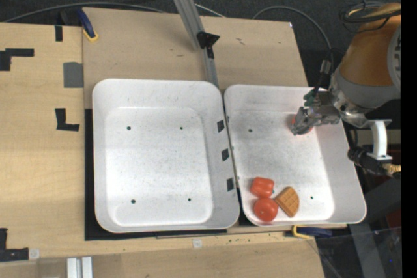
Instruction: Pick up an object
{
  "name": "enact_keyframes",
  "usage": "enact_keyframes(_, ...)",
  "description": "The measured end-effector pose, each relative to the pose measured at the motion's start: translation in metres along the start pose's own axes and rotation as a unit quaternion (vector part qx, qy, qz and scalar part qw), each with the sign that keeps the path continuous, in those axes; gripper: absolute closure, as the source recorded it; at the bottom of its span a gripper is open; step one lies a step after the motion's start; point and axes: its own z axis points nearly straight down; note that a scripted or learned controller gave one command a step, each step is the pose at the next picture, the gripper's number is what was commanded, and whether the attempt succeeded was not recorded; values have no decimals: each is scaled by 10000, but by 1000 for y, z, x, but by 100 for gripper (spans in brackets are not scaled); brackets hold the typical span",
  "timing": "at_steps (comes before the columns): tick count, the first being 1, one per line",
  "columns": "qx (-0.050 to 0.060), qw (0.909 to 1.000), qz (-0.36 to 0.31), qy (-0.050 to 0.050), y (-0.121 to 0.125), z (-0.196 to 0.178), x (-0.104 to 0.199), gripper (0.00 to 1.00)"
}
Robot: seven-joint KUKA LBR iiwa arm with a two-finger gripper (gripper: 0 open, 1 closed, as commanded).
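- Nearest the camera, at the front edge of the right bin (339, 205), three small objects sit close together: a red tomato-like piece (265, 209) at the very front, a second red piece (262, 187) just behind it, and a tan waffle-like piece (288, 201) touching or almost touching the front one on its right side.
- Beside them, the left bin (156, 153) lies alongside the right bin, the two rims meeting along a line of small black clips (225, 154).
- Farther back in the right bin, the gripper (301, 124) hangs low over the white floor near the bin's right rear part, well apart from the three objects; nothing shows between its fingers, and it cannot be told whether they are spread or closed.
- Behind the gripper, the arm (371, 65) with its orange band comes in from the right.
- At the far side, a slanted grey metal bar (186, 0) rises from the wooden bench (39, 140) behind the bins.
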Motion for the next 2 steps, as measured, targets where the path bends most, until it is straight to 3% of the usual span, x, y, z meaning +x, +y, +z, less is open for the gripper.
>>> enact_keyframes(2,8,10000,4,0,15,5,91,100)
